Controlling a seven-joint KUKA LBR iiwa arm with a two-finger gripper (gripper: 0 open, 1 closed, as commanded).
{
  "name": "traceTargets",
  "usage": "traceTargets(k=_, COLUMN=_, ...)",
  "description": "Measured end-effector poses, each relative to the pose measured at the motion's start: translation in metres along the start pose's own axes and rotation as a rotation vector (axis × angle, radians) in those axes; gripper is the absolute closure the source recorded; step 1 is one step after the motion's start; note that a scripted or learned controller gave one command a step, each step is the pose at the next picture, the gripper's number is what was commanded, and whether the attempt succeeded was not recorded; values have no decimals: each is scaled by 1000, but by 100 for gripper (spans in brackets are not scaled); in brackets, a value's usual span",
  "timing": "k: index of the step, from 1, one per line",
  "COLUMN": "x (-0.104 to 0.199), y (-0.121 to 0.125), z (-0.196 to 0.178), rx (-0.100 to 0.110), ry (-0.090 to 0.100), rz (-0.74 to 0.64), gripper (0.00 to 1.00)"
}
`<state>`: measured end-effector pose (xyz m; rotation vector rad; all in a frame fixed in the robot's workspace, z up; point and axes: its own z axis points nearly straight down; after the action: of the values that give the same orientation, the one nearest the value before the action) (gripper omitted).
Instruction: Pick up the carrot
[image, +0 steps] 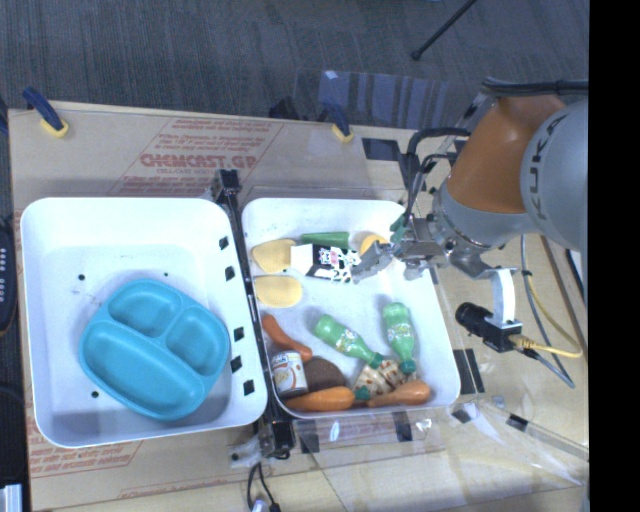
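So we've got the grey KUKA arm (520, 170) reaching in from the right with its orange band up top; the gripper (378, 257) sits over the upper part of the right bin (425, 300), close to a black-and-white cow-patterned item (332, 262) and a dark green thing (325, 239) along the top wall; honestly we can't tell whether the fingers are spread or closed, and we see nothing between them; the carrot (318, 400) is way down at the near edge of that same bin, lying flat, with a second orange piece (405, 394) just to its right and a small can (288, 373) and a brown lump (322, 374) right above it; we also spot two green bottles (345, 338) mid-bin, a thin orange-red piece (282, 335) by the left wall, and two pale yellow pieces (275, 290) higher up; the left bin (60, 230) holds a blue divided plate (155, 345).
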<state>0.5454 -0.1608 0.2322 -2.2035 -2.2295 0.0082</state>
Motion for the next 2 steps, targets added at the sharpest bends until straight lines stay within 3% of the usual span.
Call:
traceTargets(k=1, x=-53, y=-65, z=-165, rx=-17, ry=-13, rz=-108, gripper=0)
traceTargets(k=2, x=-4, y=-69, z=-77, rx=3, ry=1, rz=-109, gripper=0)
